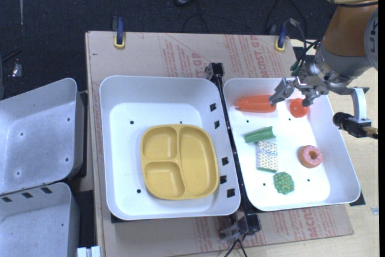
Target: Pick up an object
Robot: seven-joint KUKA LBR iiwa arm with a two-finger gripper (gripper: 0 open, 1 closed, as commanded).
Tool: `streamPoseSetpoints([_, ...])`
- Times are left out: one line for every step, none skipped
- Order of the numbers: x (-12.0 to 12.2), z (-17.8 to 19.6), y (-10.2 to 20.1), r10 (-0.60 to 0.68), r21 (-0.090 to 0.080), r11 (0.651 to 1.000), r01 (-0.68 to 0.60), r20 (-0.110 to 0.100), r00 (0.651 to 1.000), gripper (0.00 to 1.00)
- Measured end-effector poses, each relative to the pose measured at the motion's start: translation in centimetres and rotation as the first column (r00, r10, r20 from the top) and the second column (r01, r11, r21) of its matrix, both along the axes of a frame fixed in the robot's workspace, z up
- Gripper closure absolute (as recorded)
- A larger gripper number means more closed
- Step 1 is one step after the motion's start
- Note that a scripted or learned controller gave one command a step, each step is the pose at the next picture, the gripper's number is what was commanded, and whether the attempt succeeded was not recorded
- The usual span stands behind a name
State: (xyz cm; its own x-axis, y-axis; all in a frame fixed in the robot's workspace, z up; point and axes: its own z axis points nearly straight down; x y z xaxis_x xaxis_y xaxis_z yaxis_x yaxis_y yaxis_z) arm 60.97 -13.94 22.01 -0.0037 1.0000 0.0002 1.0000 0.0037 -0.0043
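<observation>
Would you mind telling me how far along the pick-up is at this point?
Nothing looks picked yet: the carrot, tomato, donut and broccoli all lie in the right bin. The hand hovers open above the carrot and tomato, gripping nothing. Descending, closing and lifting remain.

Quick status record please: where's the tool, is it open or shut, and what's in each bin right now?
tool: over the right bin's far side, above the carrot and the red piece, fingers spread, nothing between them
left bin: yellow divided plate
right bin: orange carrot, red piece, green stick, patterned packet, pink donut, green broccoli-like piece
task state: no object picked up yet
</observation>
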Motion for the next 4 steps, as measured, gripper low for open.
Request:
streamPoseSetpoints([0.3, -6.3, -0.2, -0.005, 0.000, 1.000, 0.005, -0.001, 1.000, 0.00])
streamPoseSetpoints([0.1, -10.7, -0.4, -0.005, 0.000, 1.000, 0.005, 0.000, 1.000, 0.00])
streamPoseSetpoints([0.3, -9.3, -0.4, -0.005, -0.001, 1.000, 0.005, 0.006, 1.000, 1.00])
streamPoseSetpoints([0.2, -5.0, -0.2, -0.002, -0.001, 1.000, 0.002, 0.009, 1.000, 1.00])
